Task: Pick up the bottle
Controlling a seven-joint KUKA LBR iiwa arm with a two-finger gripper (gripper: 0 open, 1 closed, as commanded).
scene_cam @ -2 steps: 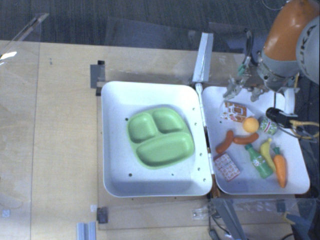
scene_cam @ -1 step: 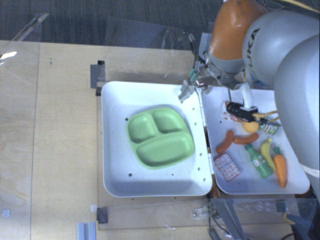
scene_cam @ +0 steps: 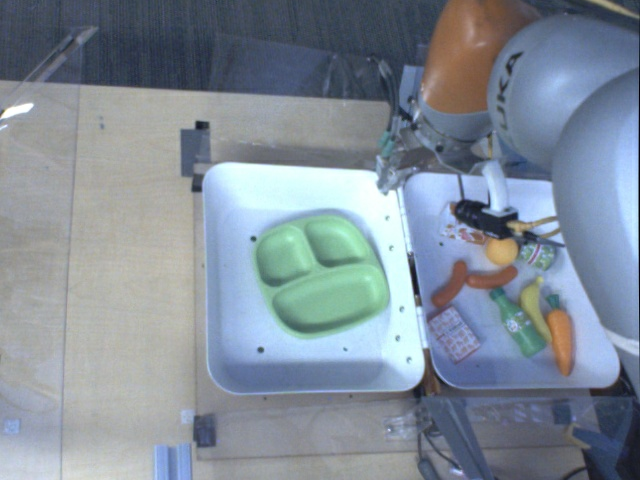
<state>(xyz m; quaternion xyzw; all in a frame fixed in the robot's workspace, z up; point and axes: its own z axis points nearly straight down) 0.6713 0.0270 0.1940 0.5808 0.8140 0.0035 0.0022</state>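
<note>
I am looking at the small green plastic bottle (scene_cam: 519, 323). It is lying on its side in the near part of the right-hand shallow white bin (scene_cam: 480, 370), with its cap pointing toward the far side. Nothing is lifting it, so I am judging that the job is only starting. The reaching, the grabbing and the lifting are all waiting to be done.

Other toys are crowding the bottle. An orange toy carrot (scene_cam: 561, 340) is lying near it on the right. A yellow toy banana (scene_cam: 533, 303) is squeezing in between them, touching the bottle or nearly so. A little flat packet with a red checked pattern (scene_cam: 455, 332) is sitting near the bottle on the left. A bit farther back, a reddish toy sausage (scene_cam: 450, 284) is lying across the bin, then a round orange toy fruit (scene_cam: 502, 251) and a small green can (scene_cam: 540, 257). I am thinking the banana and carrot are leaving little room for a grab on that side.

In the left white bin (scene_cam: 230, 268), a light green plastic plate with three sections (scene_cam: 320, 273) is resting, well apart from the bottle.

Farthest away, the gripper (scene_cam: 388, 175) is hanging over the far rim where the two bins meet, well apart from the bottle. I cannot tell whether it is open or closed.
</note>
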